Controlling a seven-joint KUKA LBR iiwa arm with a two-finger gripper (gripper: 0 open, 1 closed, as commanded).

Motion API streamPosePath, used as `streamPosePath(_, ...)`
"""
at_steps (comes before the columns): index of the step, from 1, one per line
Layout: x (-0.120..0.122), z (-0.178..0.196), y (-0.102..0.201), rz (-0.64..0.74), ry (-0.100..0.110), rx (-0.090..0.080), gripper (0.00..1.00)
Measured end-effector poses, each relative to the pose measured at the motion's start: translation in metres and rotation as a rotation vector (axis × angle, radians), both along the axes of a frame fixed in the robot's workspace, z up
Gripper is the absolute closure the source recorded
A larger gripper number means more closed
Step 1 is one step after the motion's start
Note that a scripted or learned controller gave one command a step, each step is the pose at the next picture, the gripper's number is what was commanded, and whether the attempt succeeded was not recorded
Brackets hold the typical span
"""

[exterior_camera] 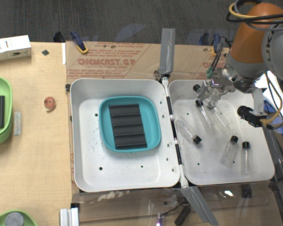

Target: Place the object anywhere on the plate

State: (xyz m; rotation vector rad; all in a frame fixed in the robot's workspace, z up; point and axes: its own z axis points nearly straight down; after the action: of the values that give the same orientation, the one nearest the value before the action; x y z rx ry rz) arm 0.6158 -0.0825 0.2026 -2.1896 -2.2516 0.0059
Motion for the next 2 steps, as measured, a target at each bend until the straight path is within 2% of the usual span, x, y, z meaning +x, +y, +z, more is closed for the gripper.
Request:
streamPosePath(1,0.0,-0.012,0.055,0.211,0.0,0.002,1.0)
streamPosePath(2,-0.057,-0.006,0.095,0.299,0.0,0.002,1.0)
